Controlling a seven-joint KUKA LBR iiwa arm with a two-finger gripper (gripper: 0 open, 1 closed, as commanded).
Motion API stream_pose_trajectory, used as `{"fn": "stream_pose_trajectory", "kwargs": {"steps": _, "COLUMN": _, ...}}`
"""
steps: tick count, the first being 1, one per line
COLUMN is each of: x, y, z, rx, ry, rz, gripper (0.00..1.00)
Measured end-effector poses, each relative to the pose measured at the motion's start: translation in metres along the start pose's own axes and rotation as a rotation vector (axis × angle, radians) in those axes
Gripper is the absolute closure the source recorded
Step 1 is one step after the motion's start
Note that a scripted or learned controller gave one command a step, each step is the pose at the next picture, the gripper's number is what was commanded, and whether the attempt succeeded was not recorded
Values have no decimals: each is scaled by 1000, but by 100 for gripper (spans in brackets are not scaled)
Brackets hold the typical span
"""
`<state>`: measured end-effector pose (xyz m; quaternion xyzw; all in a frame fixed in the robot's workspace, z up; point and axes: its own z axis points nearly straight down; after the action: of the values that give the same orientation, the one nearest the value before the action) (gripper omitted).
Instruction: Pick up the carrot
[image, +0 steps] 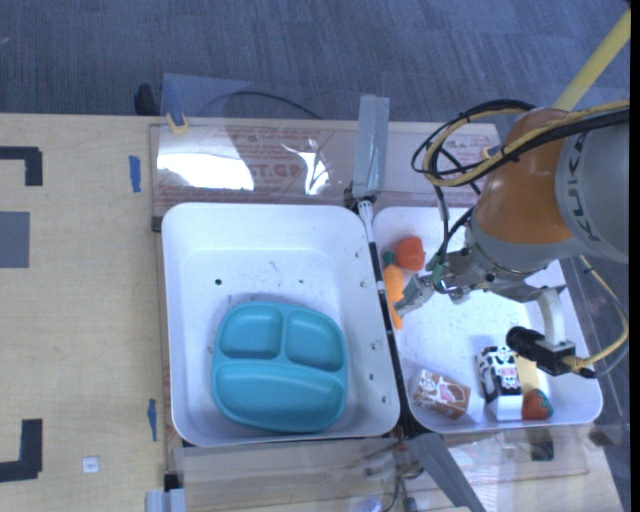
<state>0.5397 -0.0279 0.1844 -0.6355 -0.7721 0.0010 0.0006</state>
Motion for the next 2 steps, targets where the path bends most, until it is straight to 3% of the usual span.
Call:
{"fn": "stream_pose_trajectory", "kwargs": {"steps": 1, "x": 12, "y": 43, "z": 0, "rx": -5, "ry": -2, "rz": -227, "gripper": 0}}
{"fn": "stream_pose_trajectory", "kwargs": {"steps": 2, "x": 28, "y": 19, "z": 0, "rx": -1, "ry": 1, "rz": -409, "gripper": 0}}
